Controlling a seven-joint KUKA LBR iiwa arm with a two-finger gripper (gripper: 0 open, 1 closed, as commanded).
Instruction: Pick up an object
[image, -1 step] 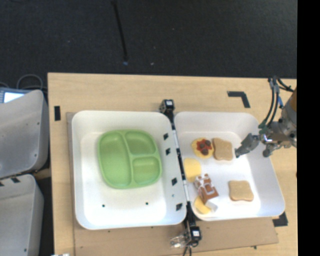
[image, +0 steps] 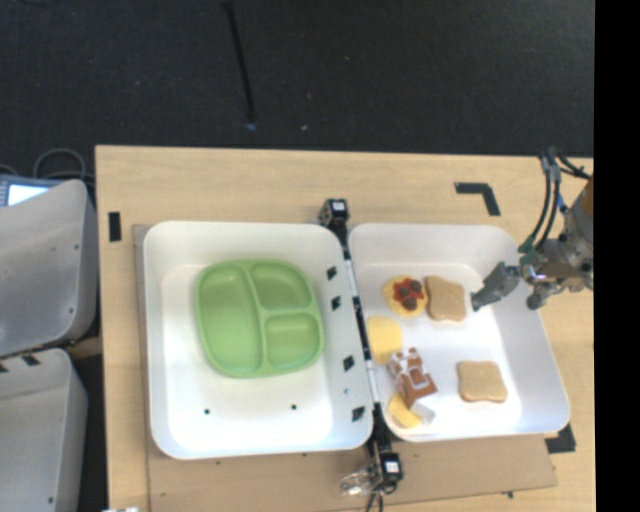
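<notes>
The gripper (image: 492, 290) hangs low over the right bin (image: 520, 400) just right of the far toast slice (image: 446, 299), and though one dark finger points toward that slice, I cannot tell how far the jaws stand apart or whether anything touches. Open white floor lies right of the second toast slice (image: 482, 381) and along the bin's far wall, while the food crowds its left edge. I count two toast slices, one red-topped round piece (image: 405, 294), two yellow pieces (image: 384, 338), one brown piece (image: 413, 376), and, in the left bin (image: 170, 420), one green divided plate (image: 260, 318).
</notes>
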